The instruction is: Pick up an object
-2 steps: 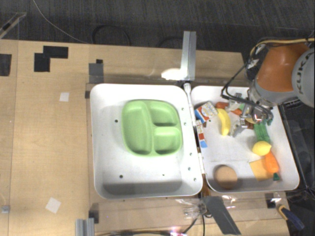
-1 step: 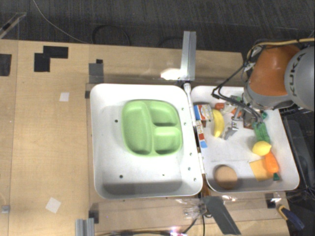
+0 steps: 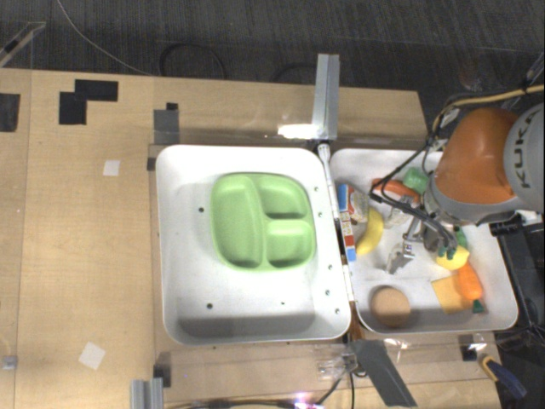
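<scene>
Over right bin (image 3: 508, 312), gripper (image 3: 407, 252) lowered.

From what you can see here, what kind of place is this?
Probably a robotics lab set up for grasping trials. A grey and orange robot arm reaches over two white bins on a wooden bench, the right bin holding toy food such as a banana and a carrot.

Hand (image 3: 400, 258) hovers in the right bin (image 3: 502, 313) beside a banana (image 3: 370, 233).
</scene>
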